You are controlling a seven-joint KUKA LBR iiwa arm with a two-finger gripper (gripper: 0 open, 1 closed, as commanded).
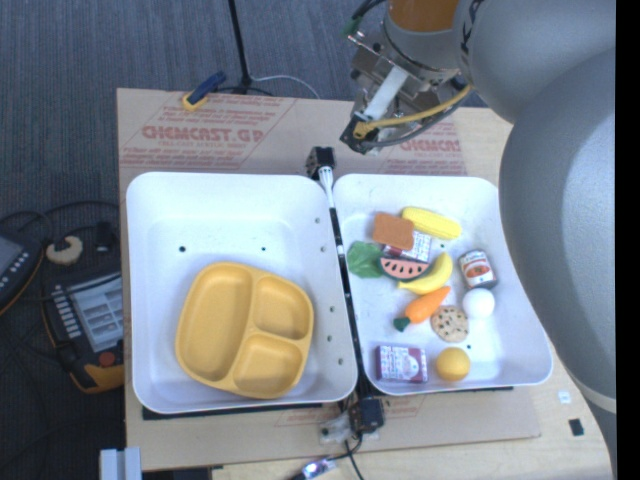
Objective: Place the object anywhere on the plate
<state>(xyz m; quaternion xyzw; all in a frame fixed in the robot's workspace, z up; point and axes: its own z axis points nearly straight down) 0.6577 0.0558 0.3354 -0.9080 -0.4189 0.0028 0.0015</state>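
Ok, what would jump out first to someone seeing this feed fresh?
The yellow plate in the left bin draws the eye first. Next is the cluster of toy foods in the right bin, among them corn, a banana and a carrot. The big grey arm with its orange band looms at the top right.

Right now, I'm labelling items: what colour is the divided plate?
The plate is plain yellow, clearest in the camera view.
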